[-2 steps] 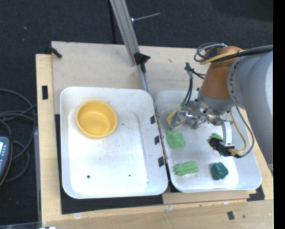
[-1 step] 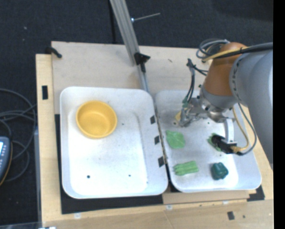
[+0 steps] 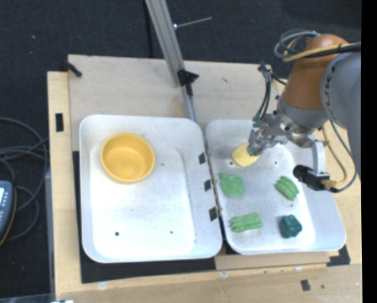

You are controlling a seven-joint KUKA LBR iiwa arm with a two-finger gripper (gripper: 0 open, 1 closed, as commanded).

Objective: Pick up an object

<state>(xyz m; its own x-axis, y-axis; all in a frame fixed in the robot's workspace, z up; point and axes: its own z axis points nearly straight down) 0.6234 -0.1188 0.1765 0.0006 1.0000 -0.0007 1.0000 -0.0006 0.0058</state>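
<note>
Seen from above at a slant, a wooden bench carries two shallow white bins side by side.

The grey arm, with its orange band above the wrist, reaches in from the right and bends down over the right bin. Its gripper points down and to the left, low over the upper left part of that bin, with its tip at a pale yellow piece. The yellow piece sits right at the tip, touching or nearly touching it. Whether the gripper is spread or pressed together cannot be told, and no piece can be seen held in it. Loose cables loop around the wrist.

The right bin holds five small things: the one yellow piece, three light green pieces and one dark green piece. One light green piece lies just below the yellow one, a second lies near the front edge, and a third lies to the right. The dark green piece is at the front right. The green pieces look lumpy and ridged, like toy vegetables.

The left bin holds one round yellow bowl, smooth and upright, in its back left part. A slim metal pole slants across the back of the bench.
</note>
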